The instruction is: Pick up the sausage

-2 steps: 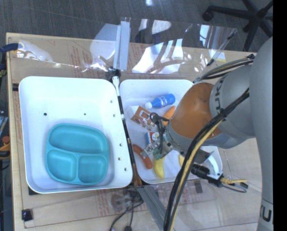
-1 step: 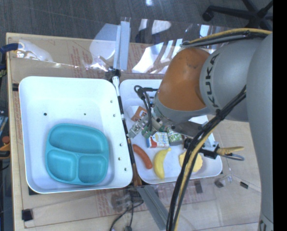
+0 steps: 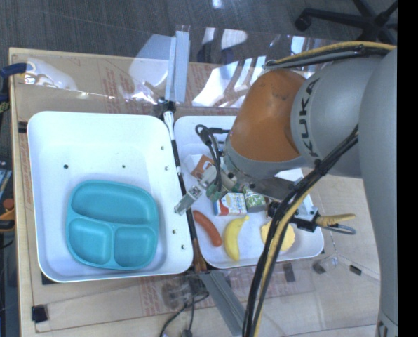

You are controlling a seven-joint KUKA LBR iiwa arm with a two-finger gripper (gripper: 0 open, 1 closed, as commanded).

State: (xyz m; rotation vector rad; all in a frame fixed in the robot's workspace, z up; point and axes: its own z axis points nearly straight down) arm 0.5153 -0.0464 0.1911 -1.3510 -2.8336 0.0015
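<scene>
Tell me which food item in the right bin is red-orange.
The sausage, lying beside the left wall of the right bin. The banana next to it is yellow.

Banana (image 3: 234,236) crowds the sausage (image 3: 207,228); bin wall (image 3: 197,248) flanks it.

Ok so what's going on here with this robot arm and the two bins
A KUKA arm is reaching from the right over the right bin, which holds toy food. The sausage lies near that bin's front left, beside a banana, with small cartons just behind. The gripper hangs low over the divide between the bins, just behind the sausage, and nothing shows between its fingers. A teal divided plate sits in the left bin.
</scene>
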